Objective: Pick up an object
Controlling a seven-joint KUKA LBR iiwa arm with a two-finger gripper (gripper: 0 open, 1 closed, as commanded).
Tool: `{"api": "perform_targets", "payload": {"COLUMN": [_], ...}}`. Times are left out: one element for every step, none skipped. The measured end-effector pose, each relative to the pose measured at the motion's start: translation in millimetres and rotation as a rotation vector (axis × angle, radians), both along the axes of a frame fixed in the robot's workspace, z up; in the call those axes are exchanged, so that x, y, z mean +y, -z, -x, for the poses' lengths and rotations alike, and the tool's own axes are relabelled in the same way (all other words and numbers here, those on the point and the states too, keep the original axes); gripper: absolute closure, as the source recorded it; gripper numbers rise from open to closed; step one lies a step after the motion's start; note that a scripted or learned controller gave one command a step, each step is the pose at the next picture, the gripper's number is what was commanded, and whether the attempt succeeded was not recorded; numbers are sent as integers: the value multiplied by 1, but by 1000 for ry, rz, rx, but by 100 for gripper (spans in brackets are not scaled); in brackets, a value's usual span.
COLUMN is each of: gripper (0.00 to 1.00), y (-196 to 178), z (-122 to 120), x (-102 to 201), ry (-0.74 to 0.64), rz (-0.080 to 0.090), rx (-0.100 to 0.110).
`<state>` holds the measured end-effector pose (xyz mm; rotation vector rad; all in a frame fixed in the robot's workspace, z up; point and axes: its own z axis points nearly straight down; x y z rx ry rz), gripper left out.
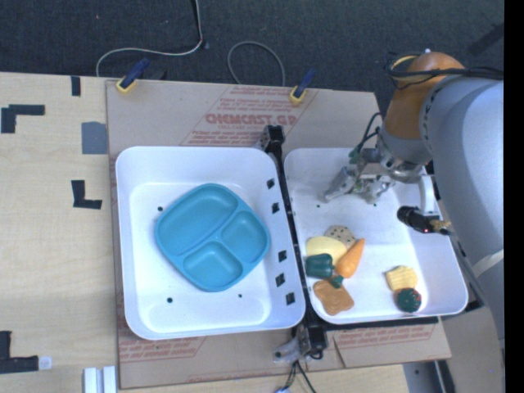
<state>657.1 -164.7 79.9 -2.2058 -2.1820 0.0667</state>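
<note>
Approach step. Tool (348, 185) hangs over bare floor at the right bin's (370, 308) far end, fingers apart, nothing between them. Carrot (351, 258) sits nearer the front among other food. Next: move toward it, descend, close.

You have open white floor across the upper half of the right bin (304, 164), around the gripper (354, 182). Toy food (336, 260) crowds its lower half. The blue tray (213, 236) covers most of the left bin (135, 219).
</note>
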Motion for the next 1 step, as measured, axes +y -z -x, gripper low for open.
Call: {"api": "perform_targets", "payload": {"gripper": [0], "y": [-56], "z": [-7], "x": [-49], "ry": [-4], "rz": [-5], "rx": [-40]}}
